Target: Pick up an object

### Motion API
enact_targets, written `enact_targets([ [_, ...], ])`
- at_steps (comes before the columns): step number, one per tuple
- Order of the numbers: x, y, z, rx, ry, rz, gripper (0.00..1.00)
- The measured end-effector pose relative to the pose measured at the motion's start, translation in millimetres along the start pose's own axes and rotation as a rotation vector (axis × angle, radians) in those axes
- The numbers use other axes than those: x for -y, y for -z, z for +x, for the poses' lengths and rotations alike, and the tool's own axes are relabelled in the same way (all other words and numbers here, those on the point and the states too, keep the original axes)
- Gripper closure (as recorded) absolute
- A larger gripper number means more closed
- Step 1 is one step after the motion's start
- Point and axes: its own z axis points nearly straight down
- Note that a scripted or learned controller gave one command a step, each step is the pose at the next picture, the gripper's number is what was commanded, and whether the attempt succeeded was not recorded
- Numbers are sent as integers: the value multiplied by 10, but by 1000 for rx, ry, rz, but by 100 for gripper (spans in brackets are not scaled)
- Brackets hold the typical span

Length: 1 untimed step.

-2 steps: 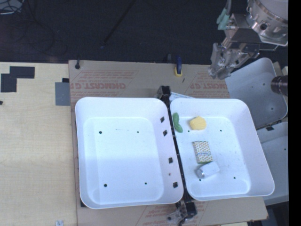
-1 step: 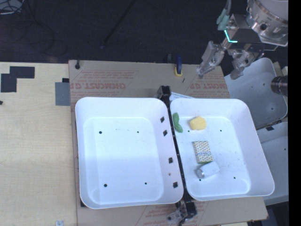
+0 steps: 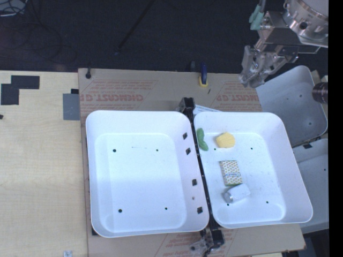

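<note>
Left bin [image 3: 102,143] noted beside right bin [image 3: 289,159]. In right bin, left to right: green piece [image 3: 202,140] at left wall, yellow object [image 3: 225,140], patterned packet [image 3: 231,172] with long axis front-to-back, grey block [image 3: 237,193]. Tool [image 3: 252,71] recorded above far right corner; objects lie down-left of it; finger state cannot be told

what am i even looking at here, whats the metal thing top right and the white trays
One camera fixed above a workbench looks down at a slant. The metal thing is a robot arm reaching in from the right; its pincer hangs up above the bench, beyond the trays, with nothing visibly in it. Two shallow white bins sit side by side. The right bin holds four small things: a green piece by the left wall, a yellow lump, a patterned little box and a grey item. The left bin is next to it. The job is picking one up.
</note>
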Motion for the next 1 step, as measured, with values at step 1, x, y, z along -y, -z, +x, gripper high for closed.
enact_targets([
  [1,144,-1943,595,1,-27,3,100],
])
